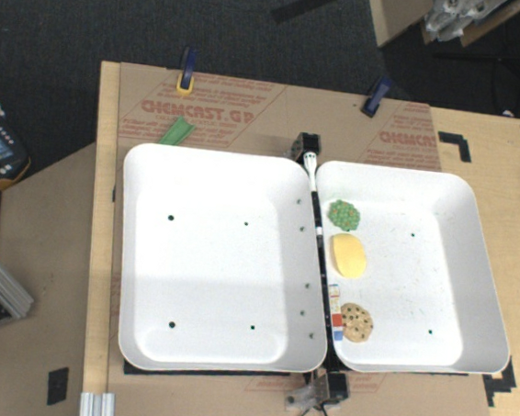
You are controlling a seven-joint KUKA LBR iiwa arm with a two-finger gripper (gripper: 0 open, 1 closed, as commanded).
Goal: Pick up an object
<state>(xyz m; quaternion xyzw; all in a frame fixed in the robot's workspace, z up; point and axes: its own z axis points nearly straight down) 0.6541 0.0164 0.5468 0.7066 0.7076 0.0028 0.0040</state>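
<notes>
Cookie [355, 322] lies nearest, low in the right bin [438, 267], hard by the centre divider. Above it in a column: yellow piece [348, 255], then green piece [343, 215]. All crowd the left wall, awkward for fingers. Left bin [208, 262] bare. Gripper [455, 20] parked at upper right of frame; its state I cannot tell.

A small red and blue item [337, 322] lies partly hidden under the cookie [356, 322].
</notes>
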